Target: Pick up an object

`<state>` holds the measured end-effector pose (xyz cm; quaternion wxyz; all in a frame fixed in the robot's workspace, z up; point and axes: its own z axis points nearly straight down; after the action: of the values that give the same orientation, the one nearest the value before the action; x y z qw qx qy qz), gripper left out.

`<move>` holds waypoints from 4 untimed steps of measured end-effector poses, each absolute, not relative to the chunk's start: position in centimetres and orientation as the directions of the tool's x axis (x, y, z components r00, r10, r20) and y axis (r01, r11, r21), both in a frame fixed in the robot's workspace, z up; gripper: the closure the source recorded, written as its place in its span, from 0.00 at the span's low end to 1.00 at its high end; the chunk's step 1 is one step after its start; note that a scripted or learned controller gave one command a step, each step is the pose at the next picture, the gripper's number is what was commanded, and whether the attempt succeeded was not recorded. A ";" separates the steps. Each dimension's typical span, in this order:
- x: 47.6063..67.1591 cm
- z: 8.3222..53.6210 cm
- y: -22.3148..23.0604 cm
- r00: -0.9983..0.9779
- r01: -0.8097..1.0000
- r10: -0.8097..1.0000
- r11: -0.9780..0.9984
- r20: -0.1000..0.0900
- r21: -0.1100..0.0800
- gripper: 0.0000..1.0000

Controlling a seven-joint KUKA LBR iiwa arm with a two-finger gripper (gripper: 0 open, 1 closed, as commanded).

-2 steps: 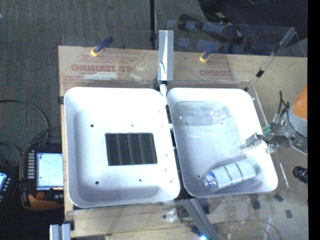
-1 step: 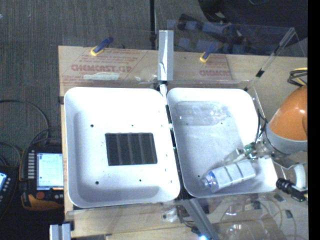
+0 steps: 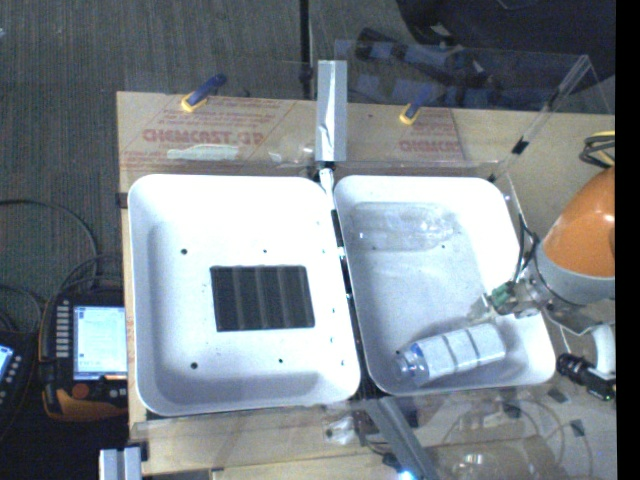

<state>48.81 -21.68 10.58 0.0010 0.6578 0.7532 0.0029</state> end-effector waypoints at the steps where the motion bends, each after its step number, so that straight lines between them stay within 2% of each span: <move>1: 48.8 10.6 -21.7 -0.135 0.991 0.991 0.134 0.003 0.005 0.00; 2: 48.9 11.5 -21.6 -0.136 0.991 0.991 0.136 0.003 0.006 1.00; 3: 48.9 11.5 -21.6 -0.136 0.991 0.991 0.136 0.004 0.006 0.00; 4: 60.1 9.3 -21.2 -0.016 1.000 1.000 0.016 0.005 0.018 0.00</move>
<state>60.12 -21.22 9.29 0.0044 0.7013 0.7128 0.0082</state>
